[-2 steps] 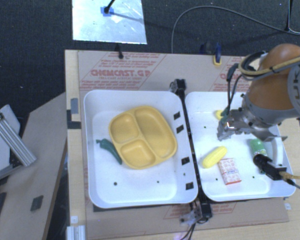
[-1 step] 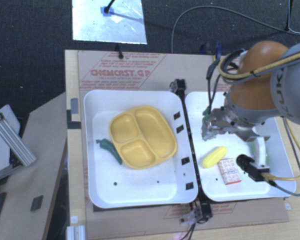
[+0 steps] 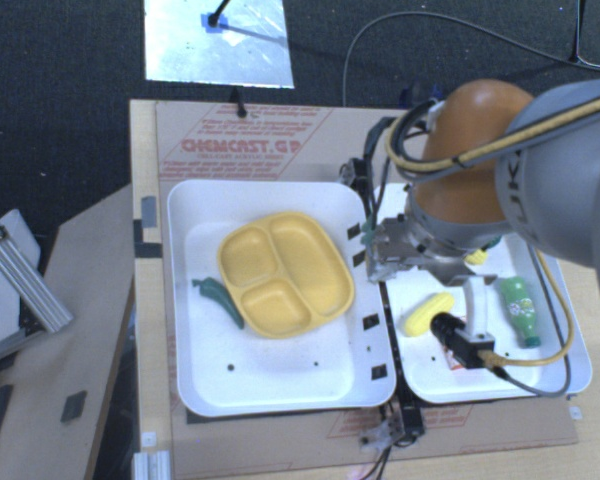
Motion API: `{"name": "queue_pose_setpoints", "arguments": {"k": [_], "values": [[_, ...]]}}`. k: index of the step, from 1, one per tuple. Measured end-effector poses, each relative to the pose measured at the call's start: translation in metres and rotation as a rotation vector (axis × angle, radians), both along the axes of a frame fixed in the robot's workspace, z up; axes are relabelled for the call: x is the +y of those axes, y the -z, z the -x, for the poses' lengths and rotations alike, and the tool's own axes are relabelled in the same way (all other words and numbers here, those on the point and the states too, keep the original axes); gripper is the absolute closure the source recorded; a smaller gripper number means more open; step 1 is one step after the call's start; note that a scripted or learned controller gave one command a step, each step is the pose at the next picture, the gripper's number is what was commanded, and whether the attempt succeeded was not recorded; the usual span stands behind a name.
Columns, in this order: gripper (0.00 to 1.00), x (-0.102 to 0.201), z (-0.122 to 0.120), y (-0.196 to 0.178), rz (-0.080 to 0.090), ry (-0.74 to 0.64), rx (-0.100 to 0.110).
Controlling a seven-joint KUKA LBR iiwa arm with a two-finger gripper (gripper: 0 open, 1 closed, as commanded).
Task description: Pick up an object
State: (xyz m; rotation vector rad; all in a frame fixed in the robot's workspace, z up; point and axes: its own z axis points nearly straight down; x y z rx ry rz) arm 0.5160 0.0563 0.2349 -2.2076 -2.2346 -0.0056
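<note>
Nearest the lens is the arm (image 3: 545, 158), grey with an orange band, which enters from the right of the frame and takes up much of its upper right. Under the band sits the pincer (image 3: 388, 256), low over the dark strip between the two bins, by the upper left corner of the right bin (image 3: 510, 386). The wrist hides it from above, so I cannot tell whether it is spread or pressed together.

Things to pick lie in both bins. In the right bin a yellow lump (image 3: 425, 315) lies just below the pincer in the frame, toward the bin's left side; whether the two touch I cannot tell. A green bottle (image 3: 520, 310) lies flat near the bin's right wall, its length running up and down the frame, well apart from the lump.

A yellow plate (image 3: 285, 273) with three compartments lies in the left bin (image 3: 280, 393), around the bin's middle and a little toward the top of the frame. A green pod (image 3: 218, 298) lies at the plate's lower left edge, close against it; I cannot tell whether it touches.

Both bins rest on a cardboard sheet (image 3: 240, 138) with red print, on the table (image 3: 90, 298). A silver sheet (image 3: 218, 28) lies in the upper left of the frame, beyond the table. A metal rail (image 3: 20, 278) slants along the left edge.
</note>
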Motion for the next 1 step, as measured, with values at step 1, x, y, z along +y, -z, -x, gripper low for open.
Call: {"name": "queue_pose_setpoints", "arguments": {"k": [1], "values": [[1.0,0.0517,0.0072,0.0198,0.001,0.002,0.004]]}}
